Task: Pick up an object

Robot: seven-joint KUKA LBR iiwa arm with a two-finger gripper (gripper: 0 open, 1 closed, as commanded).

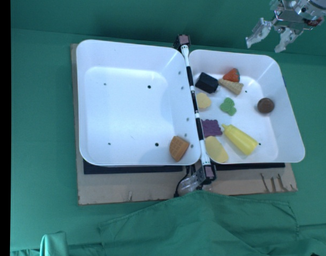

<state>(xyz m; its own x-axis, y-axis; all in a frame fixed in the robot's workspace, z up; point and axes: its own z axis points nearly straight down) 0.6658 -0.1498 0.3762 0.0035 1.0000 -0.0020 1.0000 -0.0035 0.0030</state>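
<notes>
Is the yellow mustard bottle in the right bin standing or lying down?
Lying down: the yellow mustard bottle rests lengthwise on the floor of the right white bin, its tip pointing toward the purple grape bunch.

A robotics lab: a surface draped in green cloth [46,116], two white bins [99,57] on cardboard [125,193], and toy food pieces [240,138] as test objects.

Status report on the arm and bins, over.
Two-finger gripper open, above right white bin's far corner, holding nothing. Yellow plastic bottle untouched. Nothing in the way.
</notes>
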